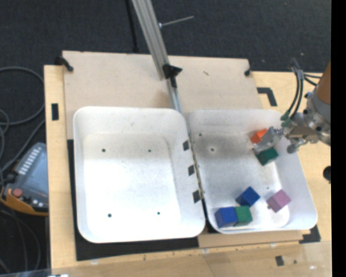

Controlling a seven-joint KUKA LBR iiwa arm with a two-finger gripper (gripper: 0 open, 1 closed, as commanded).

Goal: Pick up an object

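Arm mostly cut off at the right edge; only the wrist and the grey two-finger gripper [271,140] reach over the right-hand shallow white plastic bin [219,133]. Fingers blurred, and I cannot tell how they stand. Just beside them: a small orange block [258,136], partly hidden, and a dark green cube [267,156] below it, near the bin's right wall. Whether either touches the gripper is unclear.

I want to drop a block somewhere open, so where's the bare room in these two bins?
The left bin is bare wall to wall. In the right bin, the half beside the divider is free. It is crowded at the front wall, around the blue cube, and near the tool.
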